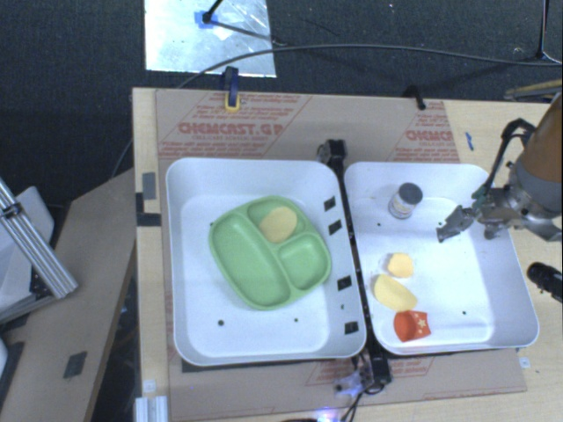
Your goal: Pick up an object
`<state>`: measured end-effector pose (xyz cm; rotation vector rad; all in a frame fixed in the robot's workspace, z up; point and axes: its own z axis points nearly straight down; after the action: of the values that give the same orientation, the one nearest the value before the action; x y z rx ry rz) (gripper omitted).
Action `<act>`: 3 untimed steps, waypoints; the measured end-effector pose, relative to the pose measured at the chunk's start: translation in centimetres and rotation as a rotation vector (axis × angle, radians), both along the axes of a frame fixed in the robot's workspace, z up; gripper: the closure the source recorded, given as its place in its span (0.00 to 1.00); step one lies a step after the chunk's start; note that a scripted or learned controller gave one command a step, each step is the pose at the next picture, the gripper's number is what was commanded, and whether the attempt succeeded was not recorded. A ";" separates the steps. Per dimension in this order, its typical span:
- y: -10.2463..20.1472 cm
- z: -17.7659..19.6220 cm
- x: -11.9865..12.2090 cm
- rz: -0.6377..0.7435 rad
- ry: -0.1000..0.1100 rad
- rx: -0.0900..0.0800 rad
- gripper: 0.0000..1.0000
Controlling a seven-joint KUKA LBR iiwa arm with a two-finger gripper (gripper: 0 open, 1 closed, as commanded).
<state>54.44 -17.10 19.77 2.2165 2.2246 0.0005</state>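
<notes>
In the right bin [506, 319] lie four small things, any of which could be picked up: a small grey can [405, 200] stands upright toward the far left part of the bin, a pale yellow block [400, 265] lies nearer the middle of the left side, a larger yellow lump [394, 292] sits just beside and in front of that block, and a red piece [412, 324] rests close to the near wall, almost touching the yellow lump. The gripper [457, 223] hovers over the bin's far right area, to the right of the can and well apart from the yellow and red things; nothing sits between its dark tips. Whether the fingers are apart or together cannot be told from this slanted view. The arm [538, 178] comes in from the right edge, grey with an orange band near the top. The left bin [198, 192] touches the right one along a shared middle seam and holds a green divided plate [255, 271], tilted in plan, with a yellow piece [280, 224] resting in its far compartment. Both bins sit on a brown board [290, 121] with red lettering, laid on the desk [97, 262]. Beyond the board, on the dark floor, lies a shiny sheet [189, 25].
</notes>
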 end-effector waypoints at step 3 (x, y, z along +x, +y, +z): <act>-0.3 -11.4 0.2 -0.002 0.001 0.001 0.00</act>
<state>54.62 -17.37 8.42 2.2196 2.2228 0.0004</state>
